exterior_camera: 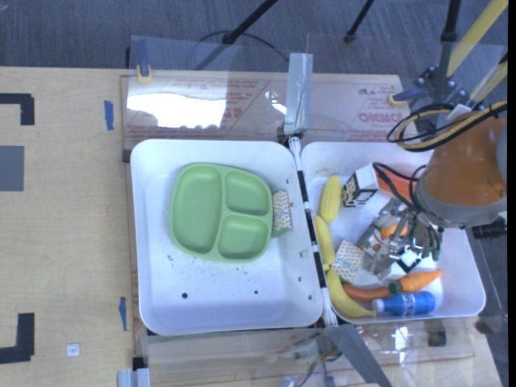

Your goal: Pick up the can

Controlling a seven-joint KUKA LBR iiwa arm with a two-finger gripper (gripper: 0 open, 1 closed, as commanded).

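The gripper hangs low in the right bin, over a heap of shiny things, and I cannot tell if it is open or closed. The blue can lies on its side near the bin's front edge, just in front of the gripper, its long way going left to right. An orange carrot lies between them, touching the can. A banana curls by the can's left end
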